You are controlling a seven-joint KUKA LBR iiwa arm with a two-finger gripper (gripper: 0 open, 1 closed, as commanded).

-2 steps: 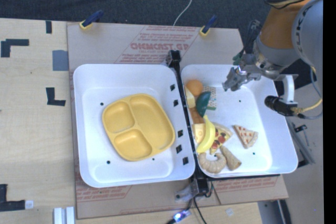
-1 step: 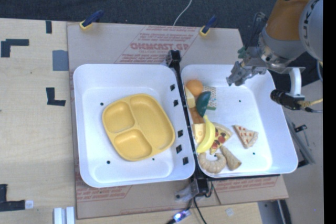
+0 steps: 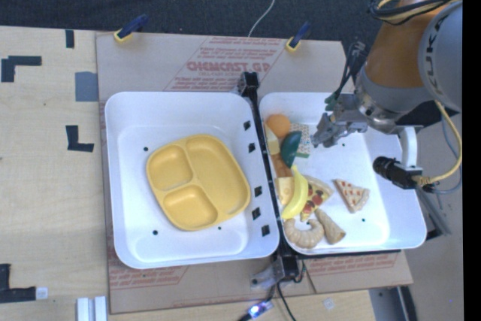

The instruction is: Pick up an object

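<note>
1. The gripper (image 3: 328,133) is hanging over the upper middle of the right bin (image 3: 391,225), at the end of the grey arm (image 3: 409,49) reaching in from the right. How far its fingers are spread cannot be told from this slanted view, and nothing is visibly sitting between them.
2. The nearest things are lying just to the gripper's left: a small boxed item with a green and white label (image 3: 304,142), a dark green piece (image 3: 290,150) and an orange ball (image 3: 278,124), all crowding against the bin's left wall.
3. Below the gripper, a yellow banana (image 3: 298,195) is lying beside a pizza slice (image 3: 319,195), with a round pretzel-like ring (image 3: 304,235) and a tan cone-shaped piece (image 3: 329,226) near the bin's bottom edge.
4. A waffle-textured triangular wedge (image 3: 352,195) is sitting apart from the rest, below and slightly right of the gripper.
5. The left bin (image 3: 128,116) is holding 1 yellow divided plate (image 3: 198,181) with 3 compartments, lying tilted near its centre.
6. Both bins are resting side by side on a cardboard sheet (image 3: 218,64) held by 2 clamps at its top edge.
</note>
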